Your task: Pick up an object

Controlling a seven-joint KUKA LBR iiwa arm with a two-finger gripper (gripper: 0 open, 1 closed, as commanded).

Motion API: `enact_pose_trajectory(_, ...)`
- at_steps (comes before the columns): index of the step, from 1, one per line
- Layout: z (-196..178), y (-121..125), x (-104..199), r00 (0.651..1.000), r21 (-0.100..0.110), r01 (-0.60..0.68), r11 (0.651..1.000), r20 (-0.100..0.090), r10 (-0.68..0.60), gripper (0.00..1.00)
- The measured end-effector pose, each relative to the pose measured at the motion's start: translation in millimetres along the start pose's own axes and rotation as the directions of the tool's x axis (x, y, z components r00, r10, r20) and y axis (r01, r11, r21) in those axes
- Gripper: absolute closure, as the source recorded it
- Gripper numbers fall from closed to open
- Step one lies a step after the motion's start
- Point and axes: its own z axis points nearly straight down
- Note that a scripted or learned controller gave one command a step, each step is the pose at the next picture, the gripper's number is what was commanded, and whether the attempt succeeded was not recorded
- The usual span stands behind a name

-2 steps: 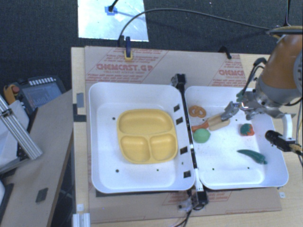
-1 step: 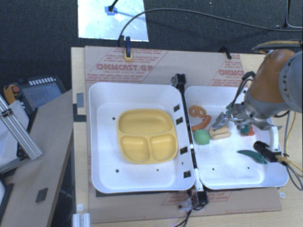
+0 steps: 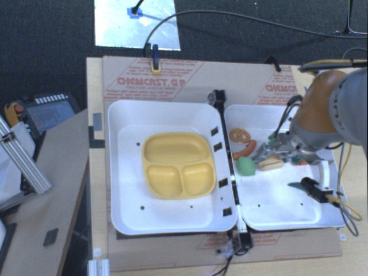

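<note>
Toy food clusters at the left end of your right bin [image 3: 276, 217], under the arm.
A pretzel [image 3: 239, 135], a sausage [image 3: 244, 149], a green ball [image 3: 246, 166] and a tan bun [image 3: 270, 164] lie near the divider. Your gripper [image 3: 275, 152] hangs just above the bun; you cannot tell how it stands. The left bin [image 3: 123, 154] holds a yellow divided tray [image 3: 178, 164].
</note>
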Motion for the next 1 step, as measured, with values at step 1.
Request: enact_pose_trajectory(1,-12.7,1.4,-0.5,1.0,-0.004,0.0,1.0,0.001,0.0,1.0)
